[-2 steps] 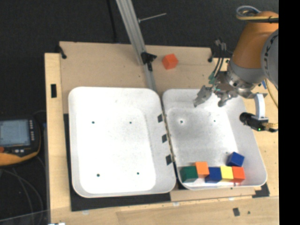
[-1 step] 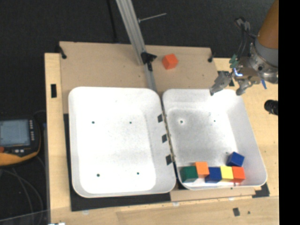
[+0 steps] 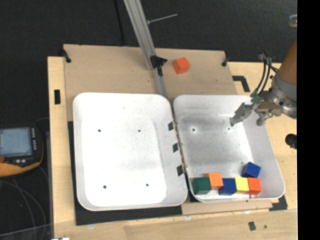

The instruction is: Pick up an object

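Camera view is looked down from above, and a wooden bench [image 3: 55,134] is seen with two shallow white bins set side by side on it. The left bin [image 3: 125,149] is the bigger shape in the picture, and no block is seen in it. The right bin [image 3: 225,144] is touching it along the middle edge, and the blocks are kept in this one.

The grey arm [image 3: 285,91] is seen coming in from the right, over the top right corner of the right bin. At its end the gripper [image 3: 242,115] is held above the bin floor, near the back part of the bin. Its fingers are too small and blurry, so how far open the claw is cannot be told. Nothing is seen held in it.

The blocks are bunched at the front edge of the right bin, well apart from the gripper. A green block [image 3: 201,185], an orange block [image 3: 215,179], a blue block [image 3: 228,185], a yellow block [image 3: 242,184] and a red-orange block [image 3: 254,185] are lined up in a row, each touching the next. Another blue block [image 3: 251,170] is set just behind the row. One more orange block [image 3: 181,65] is left outside the bins, on the brown board [image 3: 110,69] at the back.

The job is judged to be hardly begun. No block has been lifted yet. A block has yet to be reached, grabbed and raised.
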You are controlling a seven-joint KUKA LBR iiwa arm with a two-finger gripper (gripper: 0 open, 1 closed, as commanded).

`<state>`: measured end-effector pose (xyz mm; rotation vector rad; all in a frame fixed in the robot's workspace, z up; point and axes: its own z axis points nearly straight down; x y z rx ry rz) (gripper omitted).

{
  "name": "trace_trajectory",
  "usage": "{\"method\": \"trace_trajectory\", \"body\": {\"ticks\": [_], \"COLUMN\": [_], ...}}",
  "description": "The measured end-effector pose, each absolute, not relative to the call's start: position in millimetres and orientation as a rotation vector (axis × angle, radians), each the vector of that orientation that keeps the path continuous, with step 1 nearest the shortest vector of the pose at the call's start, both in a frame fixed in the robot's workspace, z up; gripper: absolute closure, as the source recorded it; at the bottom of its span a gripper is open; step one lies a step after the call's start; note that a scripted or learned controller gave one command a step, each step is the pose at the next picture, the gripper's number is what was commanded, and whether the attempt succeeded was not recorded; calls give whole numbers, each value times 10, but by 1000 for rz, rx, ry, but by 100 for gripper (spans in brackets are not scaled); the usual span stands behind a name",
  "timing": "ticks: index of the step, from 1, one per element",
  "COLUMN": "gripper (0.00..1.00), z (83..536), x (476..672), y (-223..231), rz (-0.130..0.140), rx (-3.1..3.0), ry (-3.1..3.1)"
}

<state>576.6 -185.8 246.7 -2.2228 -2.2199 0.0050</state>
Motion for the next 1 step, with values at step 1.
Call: {"method": "trace_trajectory", "body": {"ticks": [1], "gripper": [0], "z": [953], "x": [5986], "y": [-2137], "rz": [1], "rx": [-2228], "ry": [-2222]}}
